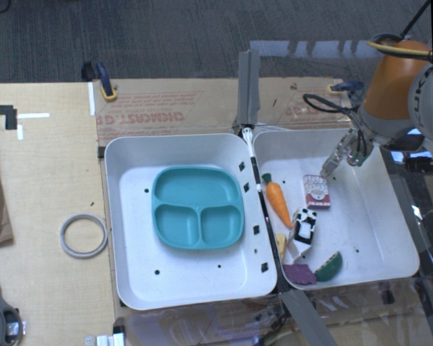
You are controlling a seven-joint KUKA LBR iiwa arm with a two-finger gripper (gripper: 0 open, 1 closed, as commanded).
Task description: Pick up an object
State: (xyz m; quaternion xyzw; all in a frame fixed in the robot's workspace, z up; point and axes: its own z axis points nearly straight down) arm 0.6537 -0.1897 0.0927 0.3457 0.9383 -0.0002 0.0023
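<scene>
Carrot (277, 203) lies at the left side of the right bin (390, 218), centre-right of frame, beside a red card (317, 191), a black-and-white toy (304, 226) and purple (301, 274) and green (329, 266) pieces lower down; probably light, stiff and smooth, best pinched across its thick upper end. Gripper (331, 165) hangs just above the card's upper right, holding nothing visible; how far the jaws are parted I cannot tell.
</scene>
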